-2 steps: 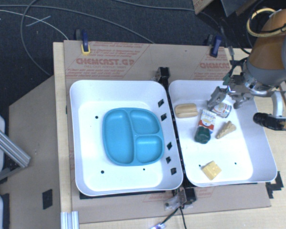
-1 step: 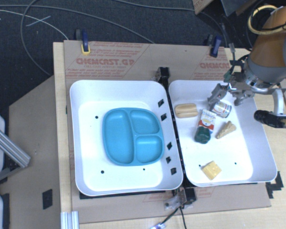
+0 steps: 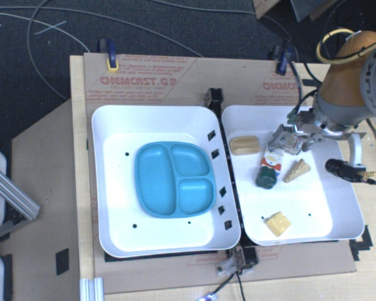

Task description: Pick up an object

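In the right bin (image 3: 319,215) lie a tan bread-like piece (image 3: 244,145), a small bottle-shaped toy (image 3: 269,170) with a dark green end and a red and white top, a tan wedge (image 3: 296,170) and a yellow block (image 3: 277,223). My gripper (image 3: 287,142) hangs over the upper middle of this bin. It sits just above the toy's red and white end and to the right of the bread-like piece. Nothing is visibly held.
The left bin (image 3: 113,187) holds a blue divided plate (image 3: 174,179). A black divider (image 3: 224,168) runs between the two bins. The arm, with its orange band (image 3: 351,68), comes in over the right bin's far right corner.
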{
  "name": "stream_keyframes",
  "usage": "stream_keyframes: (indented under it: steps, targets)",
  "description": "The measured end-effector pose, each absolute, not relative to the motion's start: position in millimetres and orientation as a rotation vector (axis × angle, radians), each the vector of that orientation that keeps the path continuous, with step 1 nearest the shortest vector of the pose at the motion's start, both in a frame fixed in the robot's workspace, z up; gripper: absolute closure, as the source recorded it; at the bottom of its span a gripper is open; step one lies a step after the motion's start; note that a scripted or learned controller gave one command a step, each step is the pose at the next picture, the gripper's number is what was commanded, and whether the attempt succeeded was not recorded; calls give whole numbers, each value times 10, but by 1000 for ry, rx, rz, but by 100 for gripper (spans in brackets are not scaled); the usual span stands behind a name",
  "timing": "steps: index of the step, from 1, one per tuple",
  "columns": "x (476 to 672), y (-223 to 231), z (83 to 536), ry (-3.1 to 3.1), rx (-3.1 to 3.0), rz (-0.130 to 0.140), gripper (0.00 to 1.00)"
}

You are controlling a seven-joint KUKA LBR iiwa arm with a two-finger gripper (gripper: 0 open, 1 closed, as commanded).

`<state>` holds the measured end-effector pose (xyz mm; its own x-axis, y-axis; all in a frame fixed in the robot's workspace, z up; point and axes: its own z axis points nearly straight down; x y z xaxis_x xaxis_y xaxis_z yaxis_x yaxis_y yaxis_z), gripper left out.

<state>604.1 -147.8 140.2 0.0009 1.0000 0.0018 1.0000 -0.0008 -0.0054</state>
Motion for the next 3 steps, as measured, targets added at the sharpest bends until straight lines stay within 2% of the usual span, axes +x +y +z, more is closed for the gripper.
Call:
stream_keyframes:
  steps: [1,2,3]
  targets:
    - [6034,-1470,873,-2217,-2218,4,0]
    - [6054,-1473,1024,-2222,-2222,-3,100]
    - [6045,-1477,1463,-2225,-2224,-5,100]
